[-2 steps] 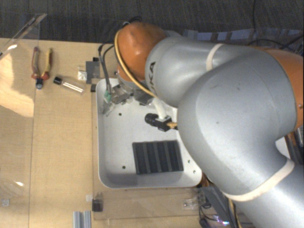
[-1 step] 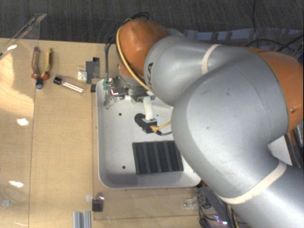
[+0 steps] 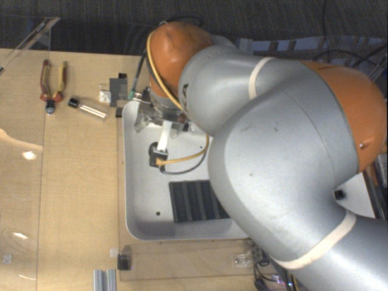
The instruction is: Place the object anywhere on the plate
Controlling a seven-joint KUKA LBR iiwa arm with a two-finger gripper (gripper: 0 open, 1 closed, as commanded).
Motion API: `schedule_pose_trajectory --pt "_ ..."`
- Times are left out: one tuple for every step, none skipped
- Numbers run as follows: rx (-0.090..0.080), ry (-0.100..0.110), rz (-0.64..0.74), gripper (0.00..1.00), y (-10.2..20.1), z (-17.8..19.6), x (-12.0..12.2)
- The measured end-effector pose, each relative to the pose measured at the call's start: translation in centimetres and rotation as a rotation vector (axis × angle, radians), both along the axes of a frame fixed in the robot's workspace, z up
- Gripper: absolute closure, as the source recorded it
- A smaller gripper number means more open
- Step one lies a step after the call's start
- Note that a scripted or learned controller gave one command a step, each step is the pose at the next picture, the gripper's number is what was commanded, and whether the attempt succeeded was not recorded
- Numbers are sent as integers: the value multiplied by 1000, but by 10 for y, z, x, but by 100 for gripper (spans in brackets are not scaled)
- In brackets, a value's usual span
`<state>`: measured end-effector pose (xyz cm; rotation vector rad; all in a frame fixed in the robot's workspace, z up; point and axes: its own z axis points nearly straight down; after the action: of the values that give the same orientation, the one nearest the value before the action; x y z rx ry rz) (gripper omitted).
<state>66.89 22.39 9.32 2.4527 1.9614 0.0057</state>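
Note:
A black ribbed rectangular object [image 3: 193, 201] lies flat on the floor of the white bin [image 3: 138, 223], toward its near side. The arm's grey body hides the object's right part. My gripper [image 3: 144, 117] hangs over the bin's far left corner, well above and left of the ribbed object. The orange-banded wrist [image 3: 173, 47] sits just behind it. The big grey arm covers the right side of the view and whatever lies under it.
On the wooden bench left of the bin lie red-handled pliers [image 3: 53, 80] and a small clear tube with a black cap [image 3: 88, 108]. A small metal fixture [image 3: 115, 90] stands by the bin's far corner. Another bracket [image 3: 123, 260] sits at its near corner.

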Motion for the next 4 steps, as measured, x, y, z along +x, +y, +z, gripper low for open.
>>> schedule_pose_trajectory --pt "-3 8 -337 0 11 -6 -1" --pt "0 -1 -330 100 13 8 0" --pt "0 0 168 100 12 29 0" --pt "-1 0 492 100 -2 10 -11"
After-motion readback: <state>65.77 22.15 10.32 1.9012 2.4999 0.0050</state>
